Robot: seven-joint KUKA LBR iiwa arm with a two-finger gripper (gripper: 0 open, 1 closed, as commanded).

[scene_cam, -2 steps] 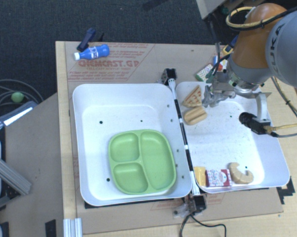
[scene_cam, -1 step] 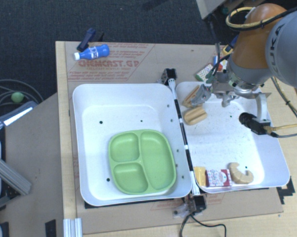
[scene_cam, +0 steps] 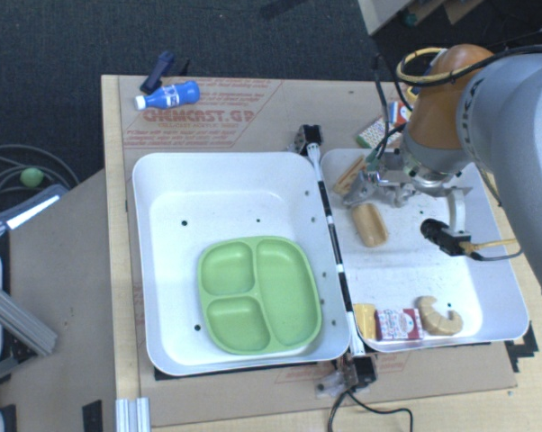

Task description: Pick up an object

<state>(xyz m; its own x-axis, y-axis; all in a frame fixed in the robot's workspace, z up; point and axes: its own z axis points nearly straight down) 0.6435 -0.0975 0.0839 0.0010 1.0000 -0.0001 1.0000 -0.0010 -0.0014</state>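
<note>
My gripper hangs low over the far left part of the right bin, under the orange wrist band. A tan cylinder lies in that bin just in front of the gripper and seems apart from it. A thin tan stick-like piece lies close to the gripper's left side. At the near end of the bin lie a yellow block, a red and white packet and a tan curved piece.
A green divided plate lies in the left bin. A blue and white bottle rests on the bench beyond that bin. A small patterned packet sits past the right bin's far edge.
</note>
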